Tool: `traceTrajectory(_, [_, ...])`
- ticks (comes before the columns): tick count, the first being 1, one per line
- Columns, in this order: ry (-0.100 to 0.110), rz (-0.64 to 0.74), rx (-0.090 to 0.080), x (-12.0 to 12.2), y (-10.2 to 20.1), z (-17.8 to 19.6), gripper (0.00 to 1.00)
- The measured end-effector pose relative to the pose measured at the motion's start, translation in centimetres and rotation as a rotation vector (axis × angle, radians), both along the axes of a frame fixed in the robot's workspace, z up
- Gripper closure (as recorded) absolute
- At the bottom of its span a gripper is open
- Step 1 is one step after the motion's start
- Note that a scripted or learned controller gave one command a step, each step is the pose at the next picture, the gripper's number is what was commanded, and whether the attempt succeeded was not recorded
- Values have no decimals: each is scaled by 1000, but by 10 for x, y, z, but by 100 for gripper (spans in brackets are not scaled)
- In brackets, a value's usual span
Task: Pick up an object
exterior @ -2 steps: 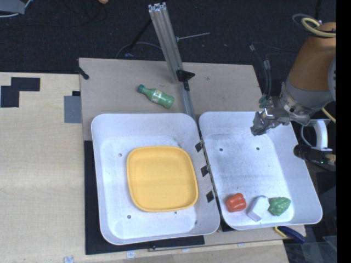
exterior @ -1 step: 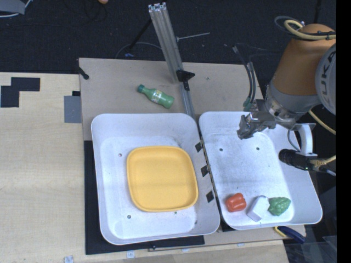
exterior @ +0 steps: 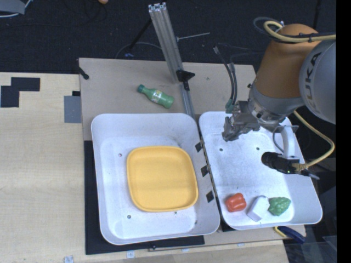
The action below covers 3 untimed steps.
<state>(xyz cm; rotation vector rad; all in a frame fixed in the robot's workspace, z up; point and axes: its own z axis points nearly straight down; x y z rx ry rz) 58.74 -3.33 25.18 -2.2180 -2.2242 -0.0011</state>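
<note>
The claw [exterior: 233, 129] hangs over the upper left part of the right bin [exterior: 241, 169], right of centre in the frame. From here it's a dark cluster and I cannot tell how it is set; nothing shows in it. The likely pickings sit along that bin's lower edge: a red pepper [exterior: 236, 202], a white block [exterior: 256, 208] and a green lump [exterior: 278, 205], well apart from the claw. A yellow plate [exterior: 162, 178] lies in the left bin [exterior: 109, 130], and a green bottle [exterior: 156, 96] lies on the worktop [exterior: 109, 86] above. I'd say no pick is made yet.
</note>
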Motion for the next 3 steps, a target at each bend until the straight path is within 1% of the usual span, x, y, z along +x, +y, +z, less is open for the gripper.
traceTrajectory(1, [0, 0, 0, -18, 44, -1, 100])
traceTrajectory(2, [1, 1, 0, -21, 95, -2, 100])
traceTrajectory(3, [1, -3, -1, -20, 93, -2, 0])
